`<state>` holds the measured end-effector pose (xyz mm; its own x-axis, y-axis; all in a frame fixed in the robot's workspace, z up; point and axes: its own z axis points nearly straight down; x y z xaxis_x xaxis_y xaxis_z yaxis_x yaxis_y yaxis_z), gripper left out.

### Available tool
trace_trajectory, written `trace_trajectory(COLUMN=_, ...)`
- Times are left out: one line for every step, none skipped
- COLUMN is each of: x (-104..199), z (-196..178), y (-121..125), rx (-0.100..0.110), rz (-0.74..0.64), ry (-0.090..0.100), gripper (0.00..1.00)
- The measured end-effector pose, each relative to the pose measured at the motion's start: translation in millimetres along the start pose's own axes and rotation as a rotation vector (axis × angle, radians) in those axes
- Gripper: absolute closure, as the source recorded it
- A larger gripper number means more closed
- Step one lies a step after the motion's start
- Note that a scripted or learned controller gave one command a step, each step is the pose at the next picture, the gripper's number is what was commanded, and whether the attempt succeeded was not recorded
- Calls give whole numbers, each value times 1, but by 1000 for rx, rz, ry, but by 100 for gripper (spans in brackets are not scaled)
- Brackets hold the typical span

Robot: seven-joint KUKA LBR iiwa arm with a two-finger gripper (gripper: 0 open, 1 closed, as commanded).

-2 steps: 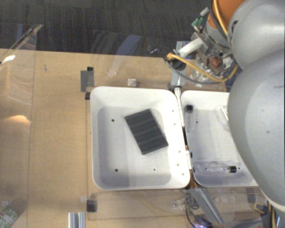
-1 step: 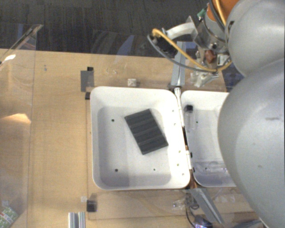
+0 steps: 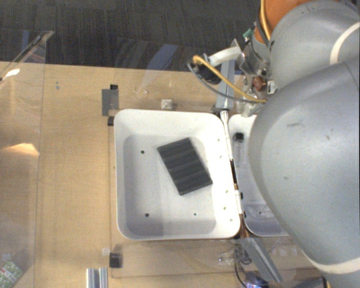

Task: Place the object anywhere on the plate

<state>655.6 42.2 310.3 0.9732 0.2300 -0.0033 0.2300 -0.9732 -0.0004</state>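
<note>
Camera view: a dark grey, ribbed rectangular plate [image 3: 184, 166] lies tilted in the smooth white left bin [image 3: 126, 225], while the rounded grey arm [image 3: 304, 169] covers most of the right bin [image 3: 243, 126] on the pale wooden bench [image 3: 67, 185].

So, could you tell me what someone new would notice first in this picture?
The bulky grey arm fills the right side, covering most of the right bin, with its orange band at the top edge. Next comes the dark ribbed plate, lying at a slant in the middle of the left white bin.
</note>
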Motion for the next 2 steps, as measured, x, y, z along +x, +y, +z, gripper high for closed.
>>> trace_trajectory(x=-3, z=35, y=21, rx=0, rz=-21, ry=1, gripper=100)
trace_trajectory(x=-9, z=17, y=36, rx=0, rz=25, ry=5, gripper=100)
